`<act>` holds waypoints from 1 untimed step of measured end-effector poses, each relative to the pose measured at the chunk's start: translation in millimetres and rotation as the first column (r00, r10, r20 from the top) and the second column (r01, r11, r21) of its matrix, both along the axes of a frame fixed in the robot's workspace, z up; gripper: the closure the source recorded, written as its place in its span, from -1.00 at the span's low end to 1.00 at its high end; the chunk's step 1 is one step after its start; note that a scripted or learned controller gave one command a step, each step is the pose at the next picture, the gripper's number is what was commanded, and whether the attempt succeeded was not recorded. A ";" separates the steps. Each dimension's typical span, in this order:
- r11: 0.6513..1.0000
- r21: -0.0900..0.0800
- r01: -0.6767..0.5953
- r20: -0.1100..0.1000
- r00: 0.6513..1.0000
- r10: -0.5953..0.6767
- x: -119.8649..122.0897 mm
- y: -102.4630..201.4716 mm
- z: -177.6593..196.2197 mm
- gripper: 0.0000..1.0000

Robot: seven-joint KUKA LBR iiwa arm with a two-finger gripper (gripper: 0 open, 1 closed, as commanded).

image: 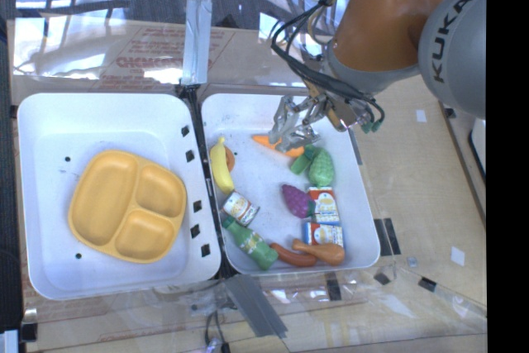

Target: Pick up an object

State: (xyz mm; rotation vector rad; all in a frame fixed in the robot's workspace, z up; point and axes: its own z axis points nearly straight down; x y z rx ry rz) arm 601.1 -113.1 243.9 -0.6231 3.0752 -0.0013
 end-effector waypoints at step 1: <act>0.985 -0.001 -0.170 -0.004 0.985 0.170 -47.2 -78.4 1.7 1.00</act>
